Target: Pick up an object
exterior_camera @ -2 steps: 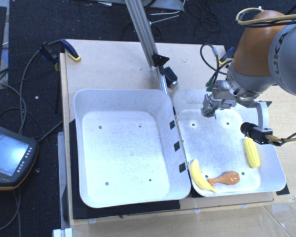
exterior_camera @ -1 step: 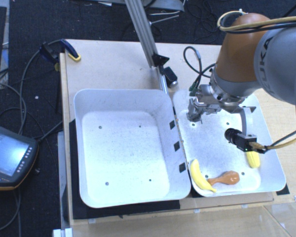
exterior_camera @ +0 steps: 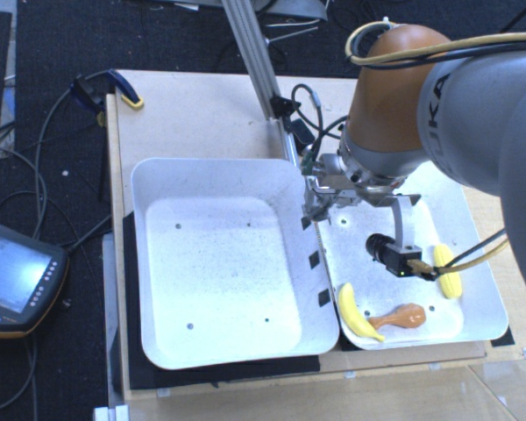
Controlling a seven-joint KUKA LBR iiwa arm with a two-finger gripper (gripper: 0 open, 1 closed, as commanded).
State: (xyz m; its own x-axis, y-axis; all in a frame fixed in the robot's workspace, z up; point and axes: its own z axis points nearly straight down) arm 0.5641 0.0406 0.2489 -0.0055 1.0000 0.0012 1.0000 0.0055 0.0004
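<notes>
Hanging low over the right bin, the gripper sits at that bin's left wall, right beside the ridge where it meets the left bin. The wrist hides it from above, so whether it is released or clenched cannot be told, and nothing can be seen caught in it. The grey arm comes in from the right, its orange band bulging above the wrist.

Three things lie in the right bin, all toward its near end and apart from the gripper. A yellow banana curves along the left wall near the front corner. Just beside it, touching or nearly so, lies a brown toy drumstick, its thick end pointing right. A stubby yellow object rests nearer the right wall, well apart from the other two.

Both bins stand on a pale wooden desk. A slanted aluminium rail rises from behind the bins. A black clamp with a yellow tip grips the desk's far left corner. A teach pendant lies on the dark floor to the left, with cables trailing around it.
</notes>
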